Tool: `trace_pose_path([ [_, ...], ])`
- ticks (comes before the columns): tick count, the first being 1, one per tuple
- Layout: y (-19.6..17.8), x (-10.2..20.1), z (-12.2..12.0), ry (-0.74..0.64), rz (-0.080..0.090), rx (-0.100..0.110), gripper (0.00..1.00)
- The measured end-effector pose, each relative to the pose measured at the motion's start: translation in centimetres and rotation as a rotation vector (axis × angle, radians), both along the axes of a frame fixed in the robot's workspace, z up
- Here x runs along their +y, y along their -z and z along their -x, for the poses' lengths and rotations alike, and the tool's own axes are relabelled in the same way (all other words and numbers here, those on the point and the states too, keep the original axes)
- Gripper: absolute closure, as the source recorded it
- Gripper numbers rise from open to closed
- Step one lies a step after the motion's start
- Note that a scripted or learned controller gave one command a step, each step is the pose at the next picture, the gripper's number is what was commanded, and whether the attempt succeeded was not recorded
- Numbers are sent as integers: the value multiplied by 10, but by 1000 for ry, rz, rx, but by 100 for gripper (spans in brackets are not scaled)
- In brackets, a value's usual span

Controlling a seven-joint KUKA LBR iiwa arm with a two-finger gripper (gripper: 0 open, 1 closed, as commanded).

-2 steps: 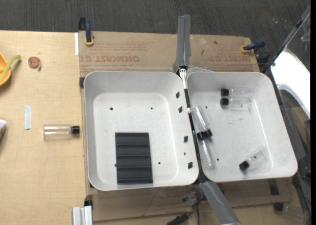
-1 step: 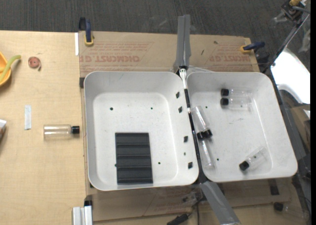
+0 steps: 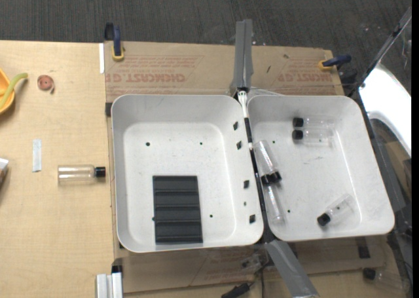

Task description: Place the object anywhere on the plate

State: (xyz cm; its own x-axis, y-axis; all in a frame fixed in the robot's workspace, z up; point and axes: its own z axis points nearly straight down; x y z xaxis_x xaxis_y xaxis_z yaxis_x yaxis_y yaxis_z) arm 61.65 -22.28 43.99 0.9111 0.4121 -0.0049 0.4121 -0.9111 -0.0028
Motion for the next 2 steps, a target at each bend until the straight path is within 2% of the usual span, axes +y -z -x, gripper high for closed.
trace_pose_path([
  [1, 0, 69, -35, 76, 1, -1, 0],
  [2, 0, 0, 15, 224, 1, 0, 0],
])
